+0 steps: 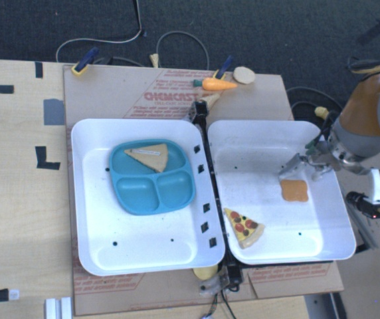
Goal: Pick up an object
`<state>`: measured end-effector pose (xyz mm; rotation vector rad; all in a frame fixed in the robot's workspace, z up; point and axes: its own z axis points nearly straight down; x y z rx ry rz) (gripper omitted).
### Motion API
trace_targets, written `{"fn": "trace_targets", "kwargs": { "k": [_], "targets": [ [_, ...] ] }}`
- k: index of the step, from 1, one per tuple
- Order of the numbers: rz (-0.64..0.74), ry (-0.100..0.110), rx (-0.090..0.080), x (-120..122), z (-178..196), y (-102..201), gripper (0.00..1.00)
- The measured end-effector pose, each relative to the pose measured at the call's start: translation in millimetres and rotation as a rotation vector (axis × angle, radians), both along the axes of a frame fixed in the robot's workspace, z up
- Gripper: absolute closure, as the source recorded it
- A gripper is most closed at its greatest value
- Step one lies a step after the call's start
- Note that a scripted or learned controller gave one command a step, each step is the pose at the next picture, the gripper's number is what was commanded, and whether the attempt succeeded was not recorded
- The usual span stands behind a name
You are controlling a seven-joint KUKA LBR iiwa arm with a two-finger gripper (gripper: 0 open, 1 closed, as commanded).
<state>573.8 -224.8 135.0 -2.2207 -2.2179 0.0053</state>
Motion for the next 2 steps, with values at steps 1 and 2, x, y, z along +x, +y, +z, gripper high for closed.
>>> {"fn": "trace_targets", "kwargs": {
  "k": [1, 2],
  "targets": [
    [0.001, -0.016, -0.009, -27, -49, 27, 0.00],
    [0.001, -0.020, -0.011, -25, -35, 25, 1.00]
  ]
}}
